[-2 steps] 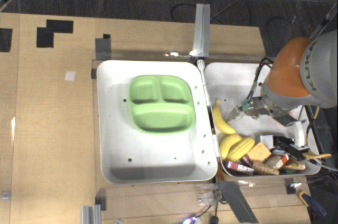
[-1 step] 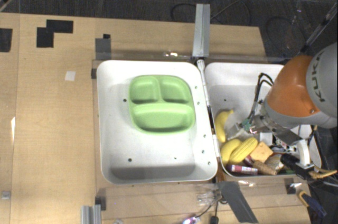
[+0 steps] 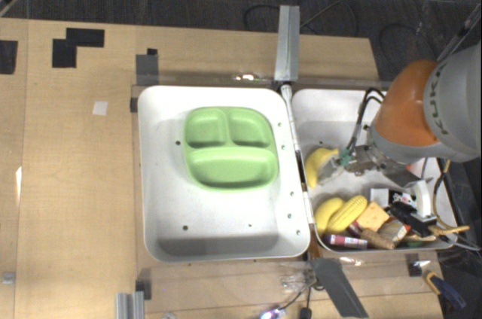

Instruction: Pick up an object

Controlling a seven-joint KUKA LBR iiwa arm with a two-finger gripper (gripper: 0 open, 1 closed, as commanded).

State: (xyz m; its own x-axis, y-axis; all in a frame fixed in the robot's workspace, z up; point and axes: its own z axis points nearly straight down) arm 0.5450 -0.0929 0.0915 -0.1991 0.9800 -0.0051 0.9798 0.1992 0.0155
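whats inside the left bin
A green divided plate lies in the left bin, its three compartments bare. The bin floor under the plate is covered, so anything beneath cannot be seen.

One fixed camera above the bench (image 3: pixel 68 182), angled down, both white bins (image 3: pixel 151 182) in frame

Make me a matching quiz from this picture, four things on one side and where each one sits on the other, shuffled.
Things:
1. green divided plate
2. corn cob
3. hand
4. orange band

Places:
A. on the arm, above the wrist, over the right bin
B. in the left bin, near its middle
C. low in the right bin, beside a yellow piece and a tan block
D. down in the right bin, next to the yellow fruit by the divider

Pairs: 1-B, 2-C, 3-D, 4-A
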